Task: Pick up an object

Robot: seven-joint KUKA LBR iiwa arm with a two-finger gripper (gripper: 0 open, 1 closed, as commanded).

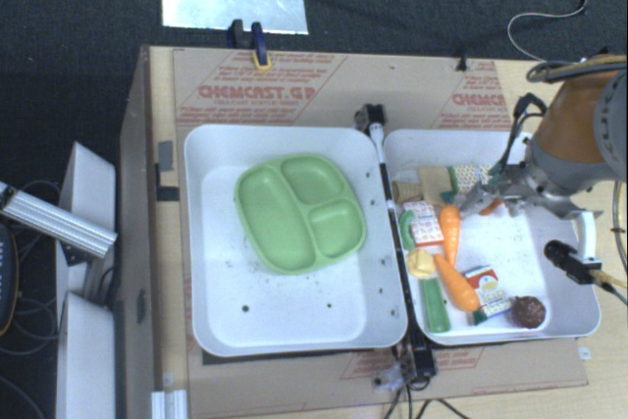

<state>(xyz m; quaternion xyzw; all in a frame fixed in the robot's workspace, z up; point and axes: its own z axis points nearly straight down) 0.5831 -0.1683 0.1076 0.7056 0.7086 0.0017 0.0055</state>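
Gripper: the two-finger gripper (488, 198) hangs low over the upper part of the right shallow white plastic bin (564, 314); how far it is spread cannot be told, and nothing can be seen held in it.
Nearest candidate: an upright orange plastic carrot (449, 231) sits just beside the gripper, toward the divider side and slightly nearer the camera.
Further off: a second orange carrot (457, 285) lying aslant, a small red-and-white carton (425, 226), another red-and-white box (488, 284), a long green stick (435, 302), a dark brown round ball (528, 311), all on the camera side of the gripper.
Far from gripper: a pale green divided plastic tray (299, 212) in the left white bin (211, 309), well apart.
Count: two bins, two carrots, two red-and-white boxes, one green stick, one brown ball, one tray.
Risk: the toys crowd together, so a descent could likely nudge the carrot against the carton or pinch two at once.
Risk: the carrot's smooth taper may slip out of a closing grip.
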